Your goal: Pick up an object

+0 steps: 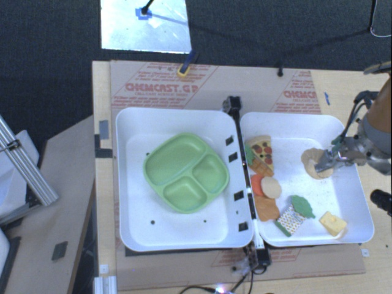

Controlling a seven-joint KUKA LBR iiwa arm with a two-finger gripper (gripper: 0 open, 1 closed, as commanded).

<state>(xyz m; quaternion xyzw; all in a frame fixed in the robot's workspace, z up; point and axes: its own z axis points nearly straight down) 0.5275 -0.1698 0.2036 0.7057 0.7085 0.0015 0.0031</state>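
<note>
**Ana:** While the arm reaches in from three o'clock, start me with the big things and work down.

**Ben:** Two white bins side by side. The left bin [131,225] carries a green divided plate [185,172], tilted so its corners point toward roughly one and seven o'clock. The right bin [355,225] has all the small pieces. Along its nine o'clock wall, a pizza-slice toy [259,152] sits at the top, then a pale round disc [271,188] lying over an orange piece [266,208]. Toward six o'clock there is a green-topped speckled piece [294,215], and at five o'clock a yellow wedge [332,223].

**Ana:** And the gripper?

**Ben:** The gripper [326,161] is low at the bin's three o'clock side, right over a tan rounded object [313,162]. That looks like the thing it is going for.

**Ana:** Is it holding it?

**Ben:** I cannot tell. The metal end overlaps the tan object's right half, and the view is too coarse to show whether it is closed on anything.

**Ana:** So which way does the object lie from the tool?

**Ben:** Toward nine o'clock, barely; its uncovered part pokes out on that side. It reads as roughly round, so I see no long axis to align with. My guess is the pick turns on being centred: the tool seems offset toward three o'clock, near the object's edge, and it could slip off.
</note>
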